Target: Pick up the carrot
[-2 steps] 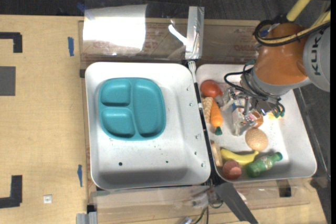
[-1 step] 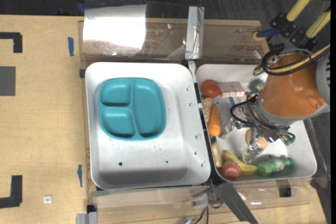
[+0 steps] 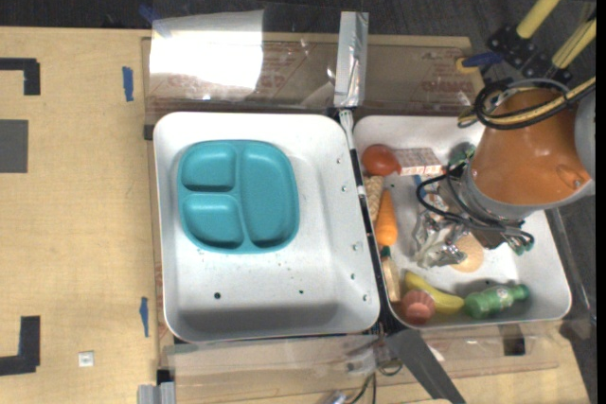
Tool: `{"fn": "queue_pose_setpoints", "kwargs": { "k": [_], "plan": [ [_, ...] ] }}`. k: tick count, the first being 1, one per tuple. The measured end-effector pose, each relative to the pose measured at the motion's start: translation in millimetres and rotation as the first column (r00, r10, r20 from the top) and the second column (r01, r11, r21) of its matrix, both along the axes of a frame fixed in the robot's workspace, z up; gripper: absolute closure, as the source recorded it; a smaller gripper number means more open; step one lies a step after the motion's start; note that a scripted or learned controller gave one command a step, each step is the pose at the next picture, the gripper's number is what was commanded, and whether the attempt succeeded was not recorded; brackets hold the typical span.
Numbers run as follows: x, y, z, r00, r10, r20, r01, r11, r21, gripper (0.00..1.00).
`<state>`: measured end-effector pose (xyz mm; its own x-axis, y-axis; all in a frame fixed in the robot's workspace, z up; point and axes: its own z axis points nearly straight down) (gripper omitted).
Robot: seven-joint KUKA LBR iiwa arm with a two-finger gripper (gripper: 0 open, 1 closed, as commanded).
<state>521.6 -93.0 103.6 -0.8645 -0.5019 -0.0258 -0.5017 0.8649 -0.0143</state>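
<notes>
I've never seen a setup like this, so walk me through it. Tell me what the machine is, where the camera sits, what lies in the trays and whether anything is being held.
One camera looks down at a slant on a bench with two shallow white bins. The grey and orange machine on the right is a robot arm reaching into the right bin. Its claw hangs low over that bin's middle; I cannot tell whether it grips anything.

The left bin holds a teal divided plate. The right bin holds toy food: the carrot lies along its left side, apart from the claw, with a red-brown round piece above it. Near the front lie a banana, a small reddish fruit and a green piece.

The carrot is not yet picked up.
</notes>
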Motion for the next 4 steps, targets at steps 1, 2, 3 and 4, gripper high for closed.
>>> {"fn": "queue_pose_setpoints", "kwargs": {
  "k": [1, 2, 3, 4],
  "plan": [
    [21, -42, 53, 0.976, 0.216, -0.021, -0.216, 0.976, -0.002, 1.0],
    [5, -99, 108, 1.0, 0.016, -0.019, -0.016, 1.0, -0.002, 1.0],
    [-28, -132, 90, 1.0, -0.002, -0.028, 0.002, 1.0, -0.001, 1.0],
    [-32, -129, 218, 0.994, 0.108, -0.014, -0.108, 0.994, -0.008, 1.0]
  ]
}}
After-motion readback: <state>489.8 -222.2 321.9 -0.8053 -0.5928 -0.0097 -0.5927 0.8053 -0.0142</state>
